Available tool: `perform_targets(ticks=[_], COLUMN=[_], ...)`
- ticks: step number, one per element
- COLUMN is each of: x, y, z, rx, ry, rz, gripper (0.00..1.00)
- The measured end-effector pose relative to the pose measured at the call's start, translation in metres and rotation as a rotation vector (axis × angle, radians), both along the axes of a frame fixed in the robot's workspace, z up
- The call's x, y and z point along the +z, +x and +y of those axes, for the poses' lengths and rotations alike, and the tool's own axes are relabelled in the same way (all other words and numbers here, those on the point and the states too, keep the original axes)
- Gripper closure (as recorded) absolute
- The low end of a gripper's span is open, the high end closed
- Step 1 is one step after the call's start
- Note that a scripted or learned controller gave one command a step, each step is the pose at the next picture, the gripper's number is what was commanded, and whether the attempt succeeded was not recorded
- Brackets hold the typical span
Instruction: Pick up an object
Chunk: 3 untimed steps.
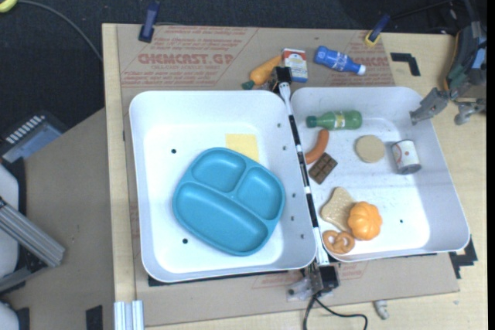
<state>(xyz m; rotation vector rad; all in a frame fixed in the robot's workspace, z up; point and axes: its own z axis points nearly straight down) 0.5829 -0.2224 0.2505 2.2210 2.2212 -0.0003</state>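
My gripper point(445, 112) hovers at the right bin's point(441, 236) far right rim, its two grey fingers point(425, 107) spread open with nothing between them. Inside that bin lie a green bottle point(334, 120), a sausage point(316, 144), a brown chocolate bar point(322, 167), a round tan cookie point(370, 148), a small can point(405, 156), a bread slice point(336, 205), an orange pumpkin point(365, 219) and a pretzel point(339, 241). The can is the nearest thing to the gripper, below and left of it.
The left bin point(147, 166) holds a blue divided plate point(228, 199) and a yellow cheese slice point(242, 144). Behind the bins on the cardboard lie a blue bottle point(339, 60), a small carton point(295, 64) and a carrot point(266, 71).
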Motion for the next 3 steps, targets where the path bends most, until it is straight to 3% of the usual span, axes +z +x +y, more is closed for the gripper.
perform_targets(ticks=[1,2,3], x=[-0.146,-0.168,-0.168], y=[-0.006,0.072,0.065], z=[0.056,0.051,0.038], rx=[0.001,0.011,0.010], ry=[0.002,0.017,0.025], rz=[0.004,0.040,0.017], gripper=[0.00,0.00,0.00])
